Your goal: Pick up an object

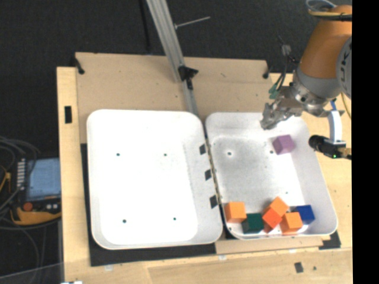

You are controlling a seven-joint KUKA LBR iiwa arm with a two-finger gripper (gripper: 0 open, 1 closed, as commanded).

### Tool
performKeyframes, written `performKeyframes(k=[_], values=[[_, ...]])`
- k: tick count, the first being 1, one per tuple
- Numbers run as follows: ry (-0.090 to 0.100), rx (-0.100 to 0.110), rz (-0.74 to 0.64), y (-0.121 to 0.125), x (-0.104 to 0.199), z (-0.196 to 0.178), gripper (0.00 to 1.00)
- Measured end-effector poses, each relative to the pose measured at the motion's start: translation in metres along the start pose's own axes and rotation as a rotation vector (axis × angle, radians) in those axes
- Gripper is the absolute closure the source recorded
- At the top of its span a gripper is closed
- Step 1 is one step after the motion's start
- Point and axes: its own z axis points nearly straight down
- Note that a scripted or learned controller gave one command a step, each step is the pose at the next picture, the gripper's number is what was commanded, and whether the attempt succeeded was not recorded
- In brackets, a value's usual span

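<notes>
A: What was seen around the work area?

B: Two shallow white bins were seen side by side on the bench. The left bin point(148, 176) was bounded by its rim, and the right bin point(249, 158) was set against it along a hinged edge. A slanted metal rail point(169, 34) was seen running down from the top toward the gap between the bins. At the far left, a blue box with cables point(41, 179) was noted beside the bench.

A: What was crowded in the right bin?

B: Along its near edge a cluster was found: an orange cube point(235, 210), a dark green cube point(254, 222) just beside it, two more orange blocks point(275, 210) point(291, 222) touching one another, and a blue cube point(305, 213) at the right end. The far part of that bin was left open apart from one piece.

A: Where was the task's thing placed relative to the gripper?

B: A purple cube point(283, 144) was seen alone in the far right part of the right bin, well apart from the cluster. The gripper point(271, 118) was positioned just beyond it, near the bin's far rim, slightly to the left of the cube and not touching it. Nothing was seen between them.

A: How was the gripper set?

B: That could not be told; the tip was too small and blurred.
</notes>
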Motion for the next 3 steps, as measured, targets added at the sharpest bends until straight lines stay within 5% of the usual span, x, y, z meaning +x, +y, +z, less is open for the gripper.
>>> performKeyframes(k=[3], values=[[0.001,0.001,-0.002,0.019,0.157,-0.011,1.0]])
